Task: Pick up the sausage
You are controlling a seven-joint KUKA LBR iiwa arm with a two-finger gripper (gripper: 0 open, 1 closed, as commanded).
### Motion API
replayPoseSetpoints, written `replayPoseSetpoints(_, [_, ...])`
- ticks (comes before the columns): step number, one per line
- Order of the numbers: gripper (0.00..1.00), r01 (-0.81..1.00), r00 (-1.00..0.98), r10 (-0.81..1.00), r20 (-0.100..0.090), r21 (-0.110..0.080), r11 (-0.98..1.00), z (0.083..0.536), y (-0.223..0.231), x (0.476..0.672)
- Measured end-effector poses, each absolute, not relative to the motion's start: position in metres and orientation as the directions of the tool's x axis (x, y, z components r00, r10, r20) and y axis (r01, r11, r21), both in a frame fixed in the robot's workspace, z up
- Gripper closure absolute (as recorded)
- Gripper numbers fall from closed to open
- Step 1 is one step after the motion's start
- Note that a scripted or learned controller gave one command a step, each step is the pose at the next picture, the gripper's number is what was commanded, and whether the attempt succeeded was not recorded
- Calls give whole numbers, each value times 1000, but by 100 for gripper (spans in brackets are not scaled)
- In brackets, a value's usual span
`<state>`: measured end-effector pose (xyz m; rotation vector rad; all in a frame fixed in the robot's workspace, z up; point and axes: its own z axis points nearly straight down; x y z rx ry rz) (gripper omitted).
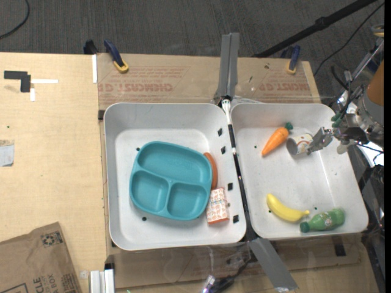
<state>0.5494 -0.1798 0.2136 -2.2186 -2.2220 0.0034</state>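
The sausage (pixel 211 167) is a reddish-orange strip in the left bin (pixel 116 163). It lies along the right rim of a teal divided plate (pixel 171 180), which partly hides it. My gripper (pixel 318 139) hangs in the right bin (pixel 342 176), near its upper right corner, far to the right of the sausage. It sits right beside a small grey round object (pixel 299 145); whether it touches that object is unclear.
A small carton (pixel 217 206) stands just below the sausage. The right bin holds a carrot (pixel 275 139), a banana (pixel 285 208) and a green bottle (pixel 322 220). A raised divider (pixel 231 157) separates the bins.
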Motion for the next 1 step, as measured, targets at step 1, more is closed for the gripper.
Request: replayPoseSetpoints(1, [0, 999, 54, 999, -1, -2, -54, 180, -188, 617])
